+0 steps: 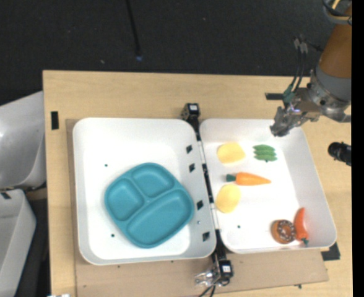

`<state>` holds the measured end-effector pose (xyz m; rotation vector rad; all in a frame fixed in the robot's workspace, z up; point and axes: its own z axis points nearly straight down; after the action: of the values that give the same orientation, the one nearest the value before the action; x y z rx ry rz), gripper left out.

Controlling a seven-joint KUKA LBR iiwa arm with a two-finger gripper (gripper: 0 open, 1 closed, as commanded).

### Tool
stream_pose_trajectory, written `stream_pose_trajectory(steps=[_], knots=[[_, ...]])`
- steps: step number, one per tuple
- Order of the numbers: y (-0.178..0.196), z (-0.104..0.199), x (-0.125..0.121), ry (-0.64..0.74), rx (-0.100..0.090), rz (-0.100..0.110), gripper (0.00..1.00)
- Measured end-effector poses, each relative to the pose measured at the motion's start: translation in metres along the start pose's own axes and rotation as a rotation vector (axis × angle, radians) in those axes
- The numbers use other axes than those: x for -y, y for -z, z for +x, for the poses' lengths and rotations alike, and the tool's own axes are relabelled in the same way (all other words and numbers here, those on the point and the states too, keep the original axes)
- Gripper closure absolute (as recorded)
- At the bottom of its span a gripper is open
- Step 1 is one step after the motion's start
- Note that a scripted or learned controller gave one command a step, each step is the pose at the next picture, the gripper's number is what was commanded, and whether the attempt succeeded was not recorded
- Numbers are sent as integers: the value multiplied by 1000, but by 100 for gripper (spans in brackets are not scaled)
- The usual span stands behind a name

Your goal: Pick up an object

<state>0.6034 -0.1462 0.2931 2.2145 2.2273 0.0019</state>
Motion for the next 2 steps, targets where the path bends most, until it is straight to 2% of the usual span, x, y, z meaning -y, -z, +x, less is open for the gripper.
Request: stream_pose_trajectory(steps=[1,2], knots=[[-3,58,-9,1,-1,1,100],[-3,114,-6,1,-1,2,100]])
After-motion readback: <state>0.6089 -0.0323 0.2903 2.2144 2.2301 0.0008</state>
